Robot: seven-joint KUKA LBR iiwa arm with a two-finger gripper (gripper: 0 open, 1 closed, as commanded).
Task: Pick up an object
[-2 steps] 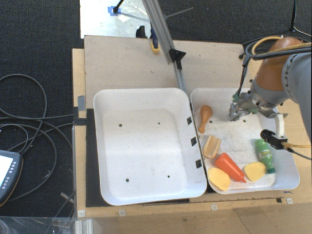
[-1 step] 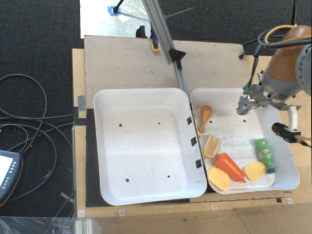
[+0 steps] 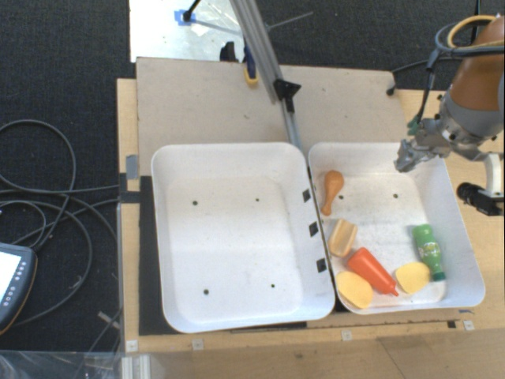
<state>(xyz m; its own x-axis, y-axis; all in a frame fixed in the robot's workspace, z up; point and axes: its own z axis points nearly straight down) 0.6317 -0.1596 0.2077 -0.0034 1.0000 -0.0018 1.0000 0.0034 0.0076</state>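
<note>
Two bins: the right bin (image 3: 454, 212) held six items; the gripper's (image 3: 408, 159) spread I couldn't tell.

Right bin's (image 3: 454, 204) far middle lies open; toys (image 3: 371, 271) crowd its near end

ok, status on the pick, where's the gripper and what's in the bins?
Gripper over right bin's far corner, nothing seen in it. Drumstick, bread, carrot, green bottle, two yellow pieces all lying loose. Nothing in the way.
</note>
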